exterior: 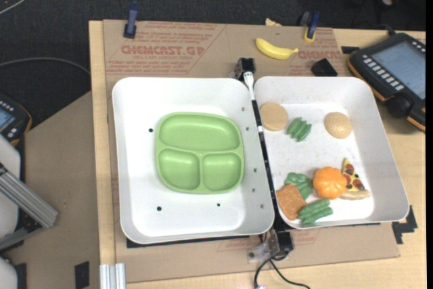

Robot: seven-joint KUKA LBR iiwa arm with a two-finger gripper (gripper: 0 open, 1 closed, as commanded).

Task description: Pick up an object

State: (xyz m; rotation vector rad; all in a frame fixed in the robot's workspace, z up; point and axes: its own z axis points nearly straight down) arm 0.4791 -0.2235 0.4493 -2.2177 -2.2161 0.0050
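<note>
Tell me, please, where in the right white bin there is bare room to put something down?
The right white bin is bare in its middle, between the round tan bun and the orange pumpkin toy. Its near edge is crowded: pizza slice, brown cracker, green pods.

A brown cardboard sheet (169, 51) covers the desk. Two blue clamps (131, 19) pin its far edge. A black handheld controller (396, 71) lies at the right, near the sheet.
</note>
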